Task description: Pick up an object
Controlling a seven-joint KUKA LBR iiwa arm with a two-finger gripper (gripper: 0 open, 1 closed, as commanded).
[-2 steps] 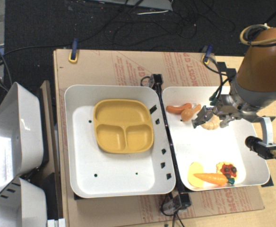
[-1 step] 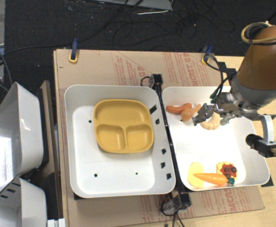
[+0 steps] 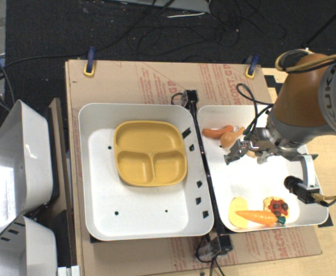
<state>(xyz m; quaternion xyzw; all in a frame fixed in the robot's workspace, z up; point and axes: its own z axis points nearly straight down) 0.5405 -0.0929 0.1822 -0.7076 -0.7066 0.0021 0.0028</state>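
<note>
Nearest to us, at the front edge of the right-hand white bin [image 3: 313,214], lies an orange plastic toy carrot [image 3: 256,216], resting across a round yellow plastic piece [image 3: 237,211]. Just beside its thick end sits a small toy with red, green and yellow parts [image 3: 277,206], too small for us to name.

At the far end of the same bin we see an orange-red toy sausage [image 3: 216,132], long and slightly curved, and touching its right end a paler, peach-coloured rounded piece [image 3: 229,138].

The grey two-finger gripper [image 3: 241,150] hangs over the upper middle of this bin, just beside the peach piece, at the end of the grey arm with its orange band [image 3: 301,99]. We cannot tell whether its fingers are apart or together, and we see nothing clearly between them.

In the left-hand white bin [image 3: 96,211] a yellow plastic plate with three compartments [image 3: 151,153] lies flat towards the far side.
</note>
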